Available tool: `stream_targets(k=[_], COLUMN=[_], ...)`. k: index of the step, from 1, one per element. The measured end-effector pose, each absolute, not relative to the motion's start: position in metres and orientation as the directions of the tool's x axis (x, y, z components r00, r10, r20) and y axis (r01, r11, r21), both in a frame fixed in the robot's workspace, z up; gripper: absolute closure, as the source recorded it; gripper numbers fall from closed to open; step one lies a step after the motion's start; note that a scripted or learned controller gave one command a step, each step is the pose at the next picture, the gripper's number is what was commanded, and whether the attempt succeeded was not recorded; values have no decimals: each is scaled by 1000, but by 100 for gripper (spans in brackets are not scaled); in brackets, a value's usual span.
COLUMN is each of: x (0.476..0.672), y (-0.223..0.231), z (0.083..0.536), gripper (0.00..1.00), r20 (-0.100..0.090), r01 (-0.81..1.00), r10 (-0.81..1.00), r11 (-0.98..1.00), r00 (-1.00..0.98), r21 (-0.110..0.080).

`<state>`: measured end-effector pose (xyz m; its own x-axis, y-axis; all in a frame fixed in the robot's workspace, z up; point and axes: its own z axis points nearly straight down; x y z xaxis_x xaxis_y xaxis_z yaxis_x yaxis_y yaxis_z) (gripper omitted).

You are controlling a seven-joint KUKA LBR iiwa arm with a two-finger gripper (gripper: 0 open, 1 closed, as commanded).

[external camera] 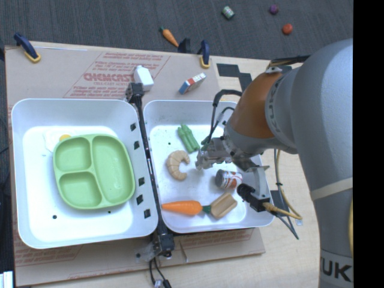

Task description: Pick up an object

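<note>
Nearest the camera, the grey arm [318,137] enters from the right and covers much of the right-hand side of the view; its orange band [255,104] sits just above the wrist.

Left bin [24,161]: holds a green divided plate [93,170].

Right bin [157,122]: holds the loose objects. In order of size:
- Carrot [183,207], lying along the near wall, long axis running left to right, green end to the right.
- Croissant [177,164], a curved piece near the bin centre.
- Green vegetable piece [188,137], long axis slanting from upper left to lower right.
- Tan block [223,206], touching the carrot's green end.
- Small can [228,179], just beside the wrist hardware.

Gripper [201,162]: low over the right bin. Whether it is spread or pressed together cannot be told from this view, and nothing is visibly pinched in it.

Governing relation: the croissant lies immediately to the left of the gripper tip, just beside it, and is judged the likeliest pick. The can lies close on the opposite side, toward the near right. A short leftward correction and descent would be required; contact with the can is a risk.
</note>
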<state>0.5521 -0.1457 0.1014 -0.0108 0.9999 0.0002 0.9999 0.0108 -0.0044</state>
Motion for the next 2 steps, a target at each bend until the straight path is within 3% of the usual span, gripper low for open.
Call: stream_targets(k=[1,2], x=[552,552], y=[-146,-145], z=[101,111], gripper=[0,100], r20=[0,1], r01=[1000,1000], r10=[1000,1000], r11=[11,14], r00=[-11,-14], r21=[-5,-6])
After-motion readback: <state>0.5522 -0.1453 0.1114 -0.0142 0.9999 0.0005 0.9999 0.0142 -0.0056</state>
